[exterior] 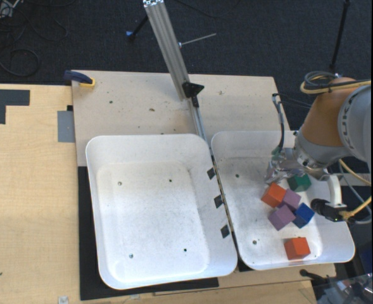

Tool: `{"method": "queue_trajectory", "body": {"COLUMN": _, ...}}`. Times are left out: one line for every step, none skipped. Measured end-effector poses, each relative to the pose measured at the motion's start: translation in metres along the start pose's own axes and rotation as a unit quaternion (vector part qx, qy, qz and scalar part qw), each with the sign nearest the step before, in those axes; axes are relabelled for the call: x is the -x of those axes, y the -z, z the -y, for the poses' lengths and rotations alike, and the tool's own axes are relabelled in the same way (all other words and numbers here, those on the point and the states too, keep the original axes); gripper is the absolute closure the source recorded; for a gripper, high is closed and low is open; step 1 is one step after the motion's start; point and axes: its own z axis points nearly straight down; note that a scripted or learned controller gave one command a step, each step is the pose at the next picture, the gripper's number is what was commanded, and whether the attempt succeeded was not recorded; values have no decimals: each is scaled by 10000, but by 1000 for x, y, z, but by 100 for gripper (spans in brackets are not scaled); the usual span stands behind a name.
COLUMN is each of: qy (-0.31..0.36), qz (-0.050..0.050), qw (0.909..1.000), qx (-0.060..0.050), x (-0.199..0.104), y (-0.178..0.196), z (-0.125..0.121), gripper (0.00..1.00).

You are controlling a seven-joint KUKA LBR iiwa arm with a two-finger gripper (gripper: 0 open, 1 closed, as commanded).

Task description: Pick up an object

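In the right bin [249, 151] lies a cluster of blocks. An orange block [274, 196] sits at its left, with a small purple block [292, 199] beside it and a larger purple block [281, 217] below. A blue block [304, 215] lies to their right and a green block [299, 182] above. A second orange block [297, 247] rests alone near the bin's front edge. My gripper [280, 173] hangs low over the cluster, just above the orange block and left of the green one. The wrist hides its fingertips.
The left bin [110, 163] stands beside the right one, with black clips along the shared rim. A slanted aluminium bar [168, 40] rises behind the bins. A blue and yellow clamp [78, 78] sits at the bench's far left corner. Cables hang by the arm at the right.
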Motion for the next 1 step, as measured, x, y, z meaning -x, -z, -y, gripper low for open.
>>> {"method": "queue_trajectory", "body": {"qy": 27, "qz": 8, "qw": 10000, "qx": 30, "x": -4, "y": 61, "z": 4, "gripper": 100}}
